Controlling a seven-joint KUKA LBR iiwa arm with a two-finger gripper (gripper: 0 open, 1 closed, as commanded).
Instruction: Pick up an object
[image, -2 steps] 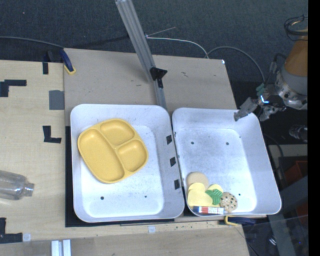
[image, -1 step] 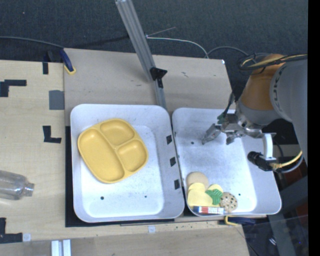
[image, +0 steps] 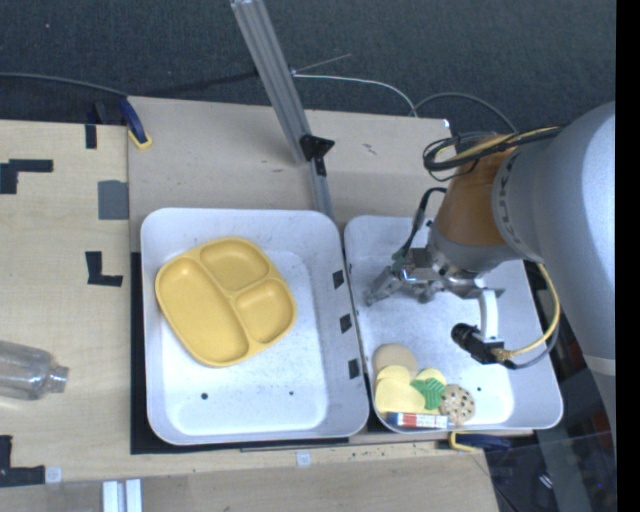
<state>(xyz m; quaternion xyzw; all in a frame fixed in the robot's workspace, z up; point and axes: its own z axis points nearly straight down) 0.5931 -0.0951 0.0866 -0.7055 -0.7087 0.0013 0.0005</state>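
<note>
Camera view: arm (image: 480, 205) bent low over right bin (image: 530, 400), gripper (image: 385, 287) spread open, holding nothing

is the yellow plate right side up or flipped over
Right side up: the yellow plate lies flat in the left bin, its three hollow compartments facing the camera.

To the left of the claw (image: 383, 287) you have 1 white bin (image: 240, 420), and the 2nd bin (image: 530, 400) lies beneath the claw. Far to its left you see 1 clear bottle (image: 25, 372) lying on its side on the wooden bench (image: 60, 320). Up-left of the claw a metal rail (image: 275, 75) slants, and black tape marks (image: 100, 268) sit beyond the left bin.
</note>
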